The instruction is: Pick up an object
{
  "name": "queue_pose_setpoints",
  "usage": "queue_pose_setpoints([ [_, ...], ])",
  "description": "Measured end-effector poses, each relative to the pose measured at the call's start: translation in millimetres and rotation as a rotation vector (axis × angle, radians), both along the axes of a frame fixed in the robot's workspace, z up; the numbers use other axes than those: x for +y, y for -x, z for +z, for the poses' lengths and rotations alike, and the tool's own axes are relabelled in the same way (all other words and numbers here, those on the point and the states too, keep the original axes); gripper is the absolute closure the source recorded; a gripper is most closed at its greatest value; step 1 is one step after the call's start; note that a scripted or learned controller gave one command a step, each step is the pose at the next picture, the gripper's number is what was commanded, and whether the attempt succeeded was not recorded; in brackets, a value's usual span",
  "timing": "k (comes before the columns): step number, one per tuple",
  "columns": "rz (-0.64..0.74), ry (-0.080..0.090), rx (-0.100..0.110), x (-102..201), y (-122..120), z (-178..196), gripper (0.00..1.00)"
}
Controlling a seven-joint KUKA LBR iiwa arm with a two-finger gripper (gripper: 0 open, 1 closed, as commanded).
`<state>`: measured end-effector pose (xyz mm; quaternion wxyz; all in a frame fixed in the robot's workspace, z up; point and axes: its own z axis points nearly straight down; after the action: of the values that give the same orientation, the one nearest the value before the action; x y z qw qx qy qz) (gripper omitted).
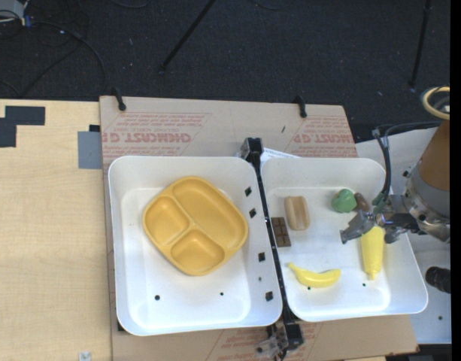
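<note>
- The gripper [368, 228] sits at the right of the frame, low over the right bin [399, 295], at the end of the grey arm [433, 201] that enters from the right edge.
- Its dark fingers straddle the top end of a yellow bottle-shaped object [372, 253]; whether they actually pinch it or only rest against it, and how wide they stand, I cannot tell.
- The yellow bottle-shaped object lies lengthwise on the bin floor, pointing toward the bottom of the frame.
- Just above and left of the gripper is a small green ball [344, 200], with a brown piece [362, 201] touching its right side.
- Further left in the same bin lie a tan block [296, 212] and a dark brown bar [280, 232] by the divider.
- A yellow banana [315, 276] lies toward the lower middle of that bin.
- The left bin [132, 292] holds a yellow divided plate [195, 225], well apart from the gripper.
</note>
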<state>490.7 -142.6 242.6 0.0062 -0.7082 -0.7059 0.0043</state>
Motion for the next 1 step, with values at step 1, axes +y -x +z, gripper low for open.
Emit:
queue_pose_setpoints([
  [1, 0.003, 0.003, -0.013, 0.1, -2.4, 6.2, 0.0],
])
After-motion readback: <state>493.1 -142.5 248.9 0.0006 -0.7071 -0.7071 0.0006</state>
